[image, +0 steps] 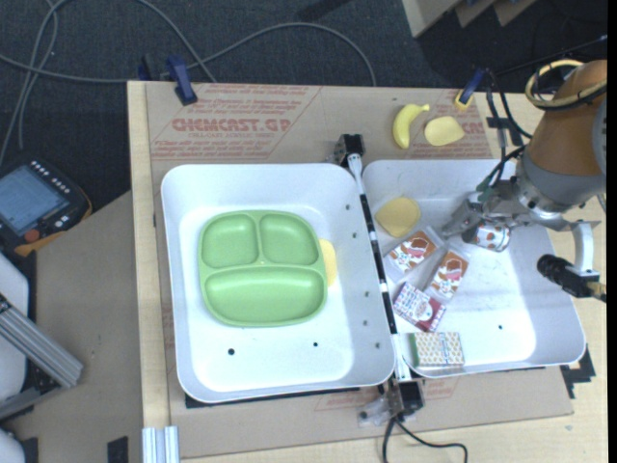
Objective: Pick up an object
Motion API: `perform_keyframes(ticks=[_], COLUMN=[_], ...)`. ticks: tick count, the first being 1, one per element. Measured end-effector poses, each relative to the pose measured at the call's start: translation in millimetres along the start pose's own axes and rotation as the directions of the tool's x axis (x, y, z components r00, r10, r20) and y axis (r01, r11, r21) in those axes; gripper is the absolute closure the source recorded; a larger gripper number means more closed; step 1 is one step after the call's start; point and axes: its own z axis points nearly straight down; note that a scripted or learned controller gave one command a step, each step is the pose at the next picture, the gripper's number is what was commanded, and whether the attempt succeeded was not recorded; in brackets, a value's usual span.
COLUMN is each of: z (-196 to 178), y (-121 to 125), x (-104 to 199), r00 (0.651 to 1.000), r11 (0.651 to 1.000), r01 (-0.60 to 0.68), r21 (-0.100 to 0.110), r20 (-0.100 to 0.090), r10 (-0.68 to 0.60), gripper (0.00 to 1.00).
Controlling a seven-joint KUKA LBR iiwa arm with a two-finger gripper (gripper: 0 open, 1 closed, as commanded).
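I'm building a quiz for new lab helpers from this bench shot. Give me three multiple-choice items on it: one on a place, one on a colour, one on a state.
1. Where does the divided plate lie?
A. left bin
B. right bin
C. on the bare bench

2. What colour is that plate?
A. red
B. green
C. blue

3. How does the banana lie?
A. inside the left bin
B. on the plate
C. on the bench, outside both bins

Answers:
1 A: the plate sits in the left bin.
2 B: it is light green all over.
3 C: it rests on the bench beyond the right bin.
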Motion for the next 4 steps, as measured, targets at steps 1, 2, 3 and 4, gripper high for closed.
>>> perform_keyframes(ticks=[1,2,3,4], z=[27,32,31,19], y=[-21,-26,-31,-30], x=[17,16,26,23], r00=[1.0,1.0,0.999,0.999], r11=[1.0,0.999,0.999,0.998], r01=[-0.004,-0.004,-0.013,-0.015], r21=[-0.018,-0.035,-0.049,-0.056], r20=[0.01,0.011,0.03,0.036], r10=[0.004,0.004,0.014,0.017], gripper=[0.0,0.0,0.0,1.0])
